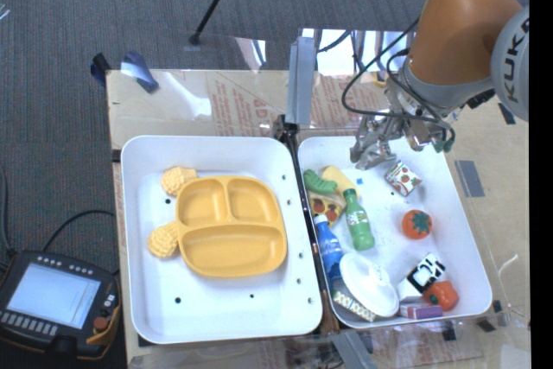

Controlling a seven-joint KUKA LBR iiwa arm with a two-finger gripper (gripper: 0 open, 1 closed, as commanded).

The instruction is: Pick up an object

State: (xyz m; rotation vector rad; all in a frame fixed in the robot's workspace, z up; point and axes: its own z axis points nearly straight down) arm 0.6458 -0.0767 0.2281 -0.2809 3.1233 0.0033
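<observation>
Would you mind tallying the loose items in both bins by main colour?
Yellow: 3, the tray and two waffle toys.
Green: 2, bottle, pickle-like piece.
Orange-red: 2.
Blue: 1, bottle.
White: 1, dish.
Total: 9; other small pieces are too unclear to sort.

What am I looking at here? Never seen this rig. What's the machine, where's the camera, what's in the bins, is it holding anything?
One camera, fixed above the bench, looks down at a slant. The grey and orange thing at upper right is a robot arm; its gripper hangs over the back of the right bin, with nothing visibly held.

The left bin holds a yellow divided tray with two small yellow waffle-like toys at its left edge.

The right bin is cluttered with toys: a green bottle, a blue bottle, a white plate, a tomato, a small red and white carton and more.

The screen at lower left is a handheld controller.
</observation>
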